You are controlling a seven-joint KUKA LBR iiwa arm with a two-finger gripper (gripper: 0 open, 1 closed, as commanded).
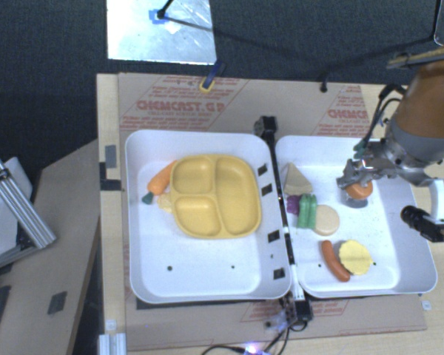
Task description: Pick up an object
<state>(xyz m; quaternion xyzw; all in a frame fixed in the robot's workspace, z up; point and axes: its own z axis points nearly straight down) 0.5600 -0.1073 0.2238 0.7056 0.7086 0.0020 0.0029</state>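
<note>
My gripper (pixel 357 180) is low over the right bin (pixel 411 272), near its far right side. Directly under it is a small orange round piece (pixel 361 191), partly hidden by the gripper. In the same bin, to the left, lie a beige wedge (pixel 297 179), a purple piece (pixel 293 203), a green piece (pixel 307 211) and a pale round biscuit (pixel 326 220). A red sausage (pixel 334 260) and a yellow round slice (pixel 354 257) lie near the front.
The left bin (pixel 144 257) holds a yellow divided plate (pixel 211 196), with a carrot (pixel 160 178) against its left edge. A black divider (pixel 279 205) runs between the bins. The grey arm (pixel 429 117) comes in from the right.
</note>
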